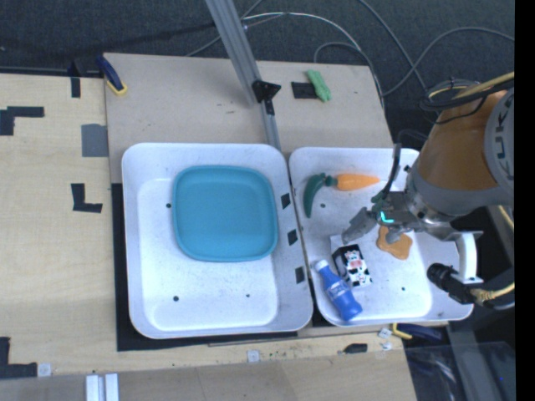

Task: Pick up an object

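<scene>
The gripper [368,224] is hovering in the right bin [418,307]; I cannot tell how its jaws are standing. Nearest target: a small black-and-white toy [353,266], lying just at 7 o'clock of the gripper. It is probably handling light, stiff and a bit slick, best pinched across its narrow middle. A blue bottle [337,291] is lying right beside it at 7 o'clock. A toy carrot [357,182] is sitting at the bin's 11 o'clock, an orange lump [396,245] toward 3 o'clock of the gripper. The left bin [142,307] is bearing a teal plate [224,213].
</scene>
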Controlling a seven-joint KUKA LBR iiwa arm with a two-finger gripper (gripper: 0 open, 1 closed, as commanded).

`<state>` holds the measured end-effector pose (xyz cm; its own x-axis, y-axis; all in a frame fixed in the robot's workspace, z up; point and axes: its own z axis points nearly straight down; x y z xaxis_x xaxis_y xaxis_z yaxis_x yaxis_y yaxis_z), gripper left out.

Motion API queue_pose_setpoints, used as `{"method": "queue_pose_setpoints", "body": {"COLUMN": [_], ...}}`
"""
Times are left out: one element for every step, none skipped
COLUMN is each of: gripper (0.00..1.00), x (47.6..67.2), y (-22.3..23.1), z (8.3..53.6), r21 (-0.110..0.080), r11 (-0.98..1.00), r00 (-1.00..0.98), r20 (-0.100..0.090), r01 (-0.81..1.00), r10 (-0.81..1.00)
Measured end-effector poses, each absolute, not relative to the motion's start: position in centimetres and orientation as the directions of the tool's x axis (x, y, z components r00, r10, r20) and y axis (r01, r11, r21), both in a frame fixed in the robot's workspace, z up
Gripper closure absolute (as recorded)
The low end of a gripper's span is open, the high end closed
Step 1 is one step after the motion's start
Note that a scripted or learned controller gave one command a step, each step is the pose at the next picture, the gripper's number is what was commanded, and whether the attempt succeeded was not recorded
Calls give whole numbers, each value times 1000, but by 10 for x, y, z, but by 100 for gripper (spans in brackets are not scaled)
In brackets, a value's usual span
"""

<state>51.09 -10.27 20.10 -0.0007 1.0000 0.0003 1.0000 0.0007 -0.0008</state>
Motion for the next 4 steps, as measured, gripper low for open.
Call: {"method": "queue_pose_setpoints", "body": {"gripper": [0,0,0,0], "x": [511,508,499,500], "y": [-103,-101,-103,-105], "z": [201,158,108,90], "r21": [-1,-5,1,5], "r11": [1,1,0,-3], "r00": [-1,-1,0,3], "r20": [0,0,1,-4], "r01": [1000,1000,1000,1000], "r10": [1000,1000,1000,1000]}}
